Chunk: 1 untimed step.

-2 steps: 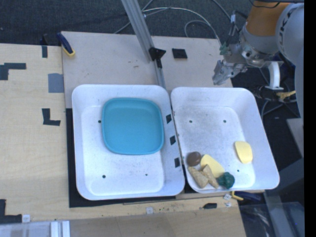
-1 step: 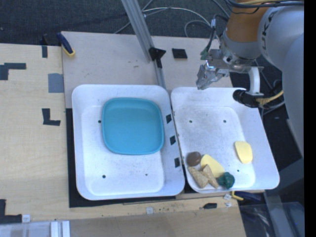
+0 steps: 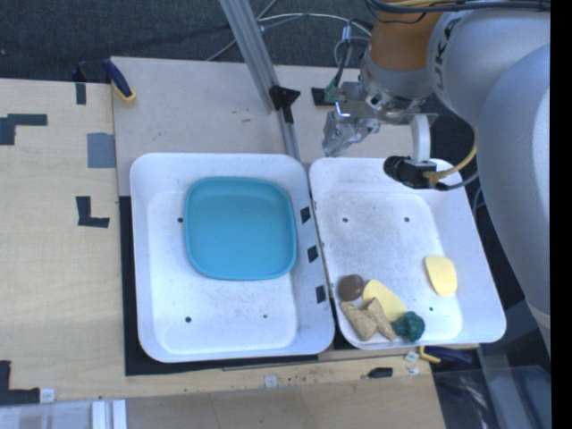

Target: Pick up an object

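My gripper (image 3: 341, 141) hangs above the far left corner of the right bin (image 3: 393, 231), with nothing visible between its fingers. At that bin's near left corner lie a brown round piece (image 3: 349, 287), a yellow wedge (image 3: 382, 295), two tan sticks (image 3: 368, 318) and a dark green lump (image 3: 410, 326), packed close together. A pale yellow oval piece (image 3: 441, 274) lies apart near the right wall. All of these are far from the gripper, toward the front of the bin.
The left bin (image 3: 161, 239) holds a square light-blue plate (image 3: 239, 228). A slanted metal post (image 3: 255, 52) rises behind the bins, close to the gripper's left. The arm's grey body fills the right side.
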Available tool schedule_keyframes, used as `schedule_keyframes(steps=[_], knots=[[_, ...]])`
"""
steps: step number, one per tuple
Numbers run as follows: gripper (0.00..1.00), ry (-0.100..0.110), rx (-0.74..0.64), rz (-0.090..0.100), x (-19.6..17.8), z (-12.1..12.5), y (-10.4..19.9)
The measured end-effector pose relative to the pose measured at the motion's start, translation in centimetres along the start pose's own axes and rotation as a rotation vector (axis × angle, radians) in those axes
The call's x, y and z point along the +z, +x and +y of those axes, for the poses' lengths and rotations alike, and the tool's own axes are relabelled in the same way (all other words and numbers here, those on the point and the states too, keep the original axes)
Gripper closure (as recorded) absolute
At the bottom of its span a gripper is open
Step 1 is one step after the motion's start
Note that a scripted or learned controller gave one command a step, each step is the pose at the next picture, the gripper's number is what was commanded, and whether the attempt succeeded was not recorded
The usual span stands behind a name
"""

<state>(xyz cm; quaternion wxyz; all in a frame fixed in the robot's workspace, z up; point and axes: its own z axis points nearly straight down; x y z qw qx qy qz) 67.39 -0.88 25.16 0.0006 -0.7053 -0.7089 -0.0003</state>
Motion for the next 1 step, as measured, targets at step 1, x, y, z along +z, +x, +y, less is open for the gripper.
schedule_keyframes(steps=[1], knots=[[1.0,0.001,0.0,0.0,0.57,-1.11,5.74]])
